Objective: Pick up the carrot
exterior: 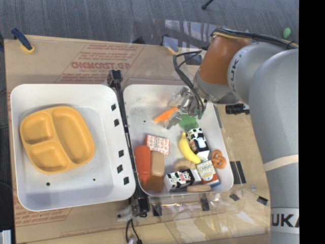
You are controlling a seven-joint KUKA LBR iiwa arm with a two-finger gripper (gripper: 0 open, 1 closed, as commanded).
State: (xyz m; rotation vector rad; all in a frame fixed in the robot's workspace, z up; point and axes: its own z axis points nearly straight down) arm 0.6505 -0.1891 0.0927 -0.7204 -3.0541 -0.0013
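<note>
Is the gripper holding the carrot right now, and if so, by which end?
Cannot be told. The gripper is right at the carrot's right end in the right bin, but the view is too small and blurred to show a hold.

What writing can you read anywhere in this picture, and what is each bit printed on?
"CHEMCAST GP", red, on the brown protective sheet under the bins.
"UKA", the visible part of a brand name, on the arm's base.
Small red lines under "CHEMCAST GP": too blurred.
Food packets in the right bin: print unreadable.
</note>
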